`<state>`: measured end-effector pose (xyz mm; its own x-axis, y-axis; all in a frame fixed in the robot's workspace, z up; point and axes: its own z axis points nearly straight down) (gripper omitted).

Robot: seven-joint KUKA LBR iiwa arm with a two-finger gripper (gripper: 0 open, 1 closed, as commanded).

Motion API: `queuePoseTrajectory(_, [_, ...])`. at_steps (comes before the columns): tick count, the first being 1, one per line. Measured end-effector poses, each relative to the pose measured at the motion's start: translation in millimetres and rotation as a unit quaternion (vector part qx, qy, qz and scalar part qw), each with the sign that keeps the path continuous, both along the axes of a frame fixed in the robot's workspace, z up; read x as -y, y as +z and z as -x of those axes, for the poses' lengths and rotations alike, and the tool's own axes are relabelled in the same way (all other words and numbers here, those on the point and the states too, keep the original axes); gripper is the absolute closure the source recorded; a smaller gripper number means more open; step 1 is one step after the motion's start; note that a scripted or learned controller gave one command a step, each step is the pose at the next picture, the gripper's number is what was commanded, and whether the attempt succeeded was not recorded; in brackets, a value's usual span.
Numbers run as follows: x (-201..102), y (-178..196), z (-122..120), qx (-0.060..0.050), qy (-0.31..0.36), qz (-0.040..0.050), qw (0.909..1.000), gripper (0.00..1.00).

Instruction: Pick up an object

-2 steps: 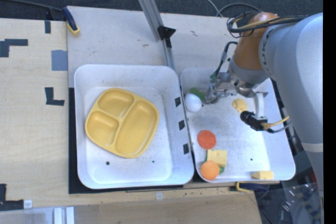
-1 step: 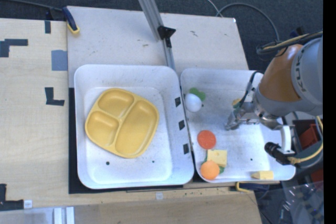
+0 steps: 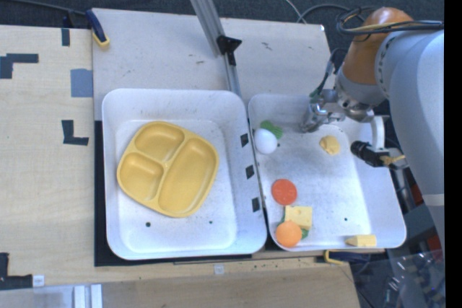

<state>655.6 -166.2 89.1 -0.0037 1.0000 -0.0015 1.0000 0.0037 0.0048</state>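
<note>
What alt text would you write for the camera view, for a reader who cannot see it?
A grey robot arm's pincer hangs over the far end of the right bin, which holds small toy foods: a white egg, a red disc and an orange ball. The left bin holds a yellow divided plate.

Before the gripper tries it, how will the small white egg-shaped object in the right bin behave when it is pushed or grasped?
The small white egg-shaped object looks smooth and rounded, so it will probably roll if nudged. Its glossy curved surface may slip out of a two-finger pinch. It lies close to the right bin's left wall beside a small green item, so a push could trap it there.
</note>
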Motion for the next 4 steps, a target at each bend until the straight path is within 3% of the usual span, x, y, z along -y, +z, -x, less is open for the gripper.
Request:
queuePoseTrajectory(2, [0.2, 19.3, 2.5, -0.003, 0.000, 0.0016, 1.0000, 1.00])
queuePoseTrajectory(3, [-39.8, 2.0, -22.0, -0.014, -0.003, 0.0082, 0.9999, 1.00])
queuePoseTrajectory(4, [10.7, 1.1, 86.6, -0.003, -0.005, 0.0003, 1.0000, 1.00])
